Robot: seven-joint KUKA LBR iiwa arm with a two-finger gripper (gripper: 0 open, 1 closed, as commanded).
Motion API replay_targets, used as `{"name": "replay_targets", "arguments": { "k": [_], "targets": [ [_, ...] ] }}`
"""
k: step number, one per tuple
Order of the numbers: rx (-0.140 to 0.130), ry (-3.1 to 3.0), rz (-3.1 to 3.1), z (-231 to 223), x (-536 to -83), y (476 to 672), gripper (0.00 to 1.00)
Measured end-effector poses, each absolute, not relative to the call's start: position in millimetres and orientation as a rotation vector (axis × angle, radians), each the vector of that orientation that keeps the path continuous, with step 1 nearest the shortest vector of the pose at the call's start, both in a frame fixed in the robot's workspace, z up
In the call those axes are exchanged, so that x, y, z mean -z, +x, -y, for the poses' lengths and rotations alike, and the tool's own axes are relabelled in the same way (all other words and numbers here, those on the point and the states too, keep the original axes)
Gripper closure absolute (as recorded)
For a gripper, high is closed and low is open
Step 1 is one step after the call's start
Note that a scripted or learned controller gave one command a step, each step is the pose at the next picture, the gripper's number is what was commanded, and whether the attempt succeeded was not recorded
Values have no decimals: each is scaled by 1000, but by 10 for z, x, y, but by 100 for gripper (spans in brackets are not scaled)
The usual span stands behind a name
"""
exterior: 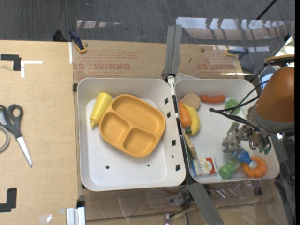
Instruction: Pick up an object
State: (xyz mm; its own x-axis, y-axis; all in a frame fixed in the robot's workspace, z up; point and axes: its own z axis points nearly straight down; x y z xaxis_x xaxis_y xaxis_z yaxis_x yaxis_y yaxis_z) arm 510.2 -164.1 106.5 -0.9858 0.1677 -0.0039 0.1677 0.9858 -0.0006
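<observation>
On the bench, 2 shallow white bins sit side by side: the left bin (89, 172) and the right bin (211, 125). The arm (280, 97), grey with an orange band, reaches in from the right over the right bin's near right corner. Largest of the loose things is the orange divided plate (131, 124) in the left bin, with a yellow bottle (99, 108) touching its far left edge.

The right bin holds the smaller pieces. A banana (193, 120) and an orange carrot-like piece (184, 116) lie along its left wall, with a tan round item (191, 100) and a red sausage (213, 98) at the far side. Near the front lie a small carton (204, 166), a green piece (228, 169), a blue piece (243, 157) and an orange ring-shaped piece (255, 168).

The gripper (244, 140) hangs low just beyond that front cluster. Whether it is released or clenched cannot be told from this view. The likely target lies just nearward of it: the blue and green pieces, almost underneath, while the banana is well off to the left.

Behind the bins, the cardboard (117, 62) carries print that reads mirrored and is not surely legible. Scissors (16, 130) rest far left.
</observation>
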Motion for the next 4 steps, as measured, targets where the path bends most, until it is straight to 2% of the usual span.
{"name": "replay_targets", "arguments": {
  "k": [1, 2, 3, 4],
  "targets": [
    [-2, 852, -3021, 1165, -925, 5036, 100],
    [-2, 930, -2990, 964, -943, 4810, 100],
    [0, 350, -3115, 1041, -930, 4798, 100],
    [1, 349, -3108, 1047, -942, 4818, 0]
  ]
}}
